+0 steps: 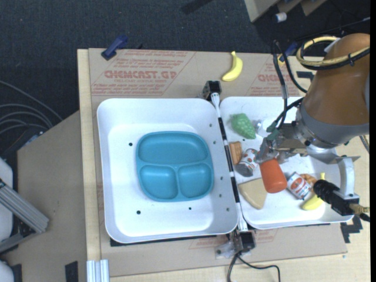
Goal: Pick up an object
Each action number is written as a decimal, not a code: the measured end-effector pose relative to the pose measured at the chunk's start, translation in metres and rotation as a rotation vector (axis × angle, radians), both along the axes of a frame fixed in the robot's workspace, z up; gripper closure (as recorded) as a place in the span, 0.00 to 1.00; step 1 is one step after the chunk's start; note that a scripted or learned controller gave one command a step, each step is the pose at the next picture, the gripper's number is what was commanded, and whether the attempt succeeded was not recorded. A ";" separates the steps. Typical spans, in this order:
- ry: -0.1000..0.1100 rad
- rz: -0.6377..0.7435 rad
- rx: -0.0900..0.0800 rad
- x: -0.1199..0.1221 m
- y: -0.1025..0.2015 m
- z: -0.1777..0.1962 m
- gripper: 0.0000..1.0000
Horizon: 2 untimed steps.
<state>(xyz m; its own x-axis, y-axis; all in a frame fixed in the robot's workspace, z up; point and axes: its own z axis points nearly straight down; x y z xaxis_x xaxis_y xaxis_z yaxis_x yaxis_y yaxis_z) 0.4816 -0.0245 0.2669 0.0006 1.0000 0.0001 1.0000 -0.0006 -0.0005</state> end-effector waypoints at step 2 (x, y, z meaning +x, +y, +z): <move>0.003 0.001 0.001 -0.003 0.009 -0.002 1.00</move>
